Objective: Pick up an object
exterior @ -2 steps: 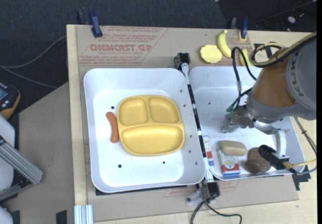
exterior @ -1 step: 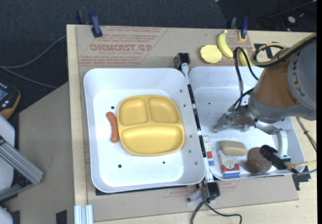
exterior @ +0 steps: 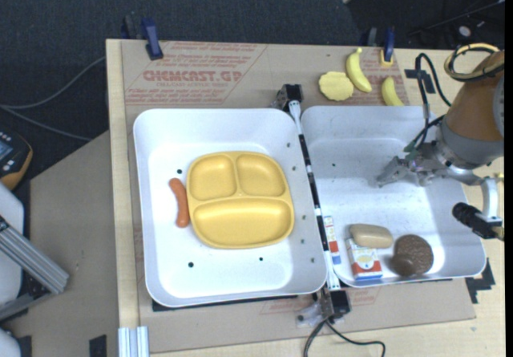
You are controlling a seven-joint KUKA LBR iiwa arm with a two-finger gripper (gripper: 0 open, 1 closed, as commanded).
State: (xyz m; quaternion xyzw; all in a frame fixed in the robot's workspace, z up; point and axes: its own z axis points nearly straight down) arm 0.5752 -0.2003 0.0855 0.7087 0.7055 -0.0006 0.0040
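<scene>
**Gripper over the right bin, holding nothing**

Gripper (exterior: 398, 171) hung low over the right bin (exterior: 353, 135), its fingers spread wide and nothing between them. Near the front wall of that bin lay a bun (exterior: 370, 235), a carton (exterior: 365, 261) and a brown ball (exterior: 412, 255), close together. A yellow plate (exterior: 239, 199) and a sausage (exterior: 181, 201) were in the left bin (exterior: 160, 187). Bananas (exterior: 358, 70) lay behind.

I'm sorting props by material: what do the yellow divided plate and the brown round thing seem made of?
Yellow divided plate: probably moulded plastic, smooth with a soft sheen and rounded compartment ridges. Brown round thing: matte and speckled, maybe foam or rubbery toy food; the picture leaves that open.
</scene>
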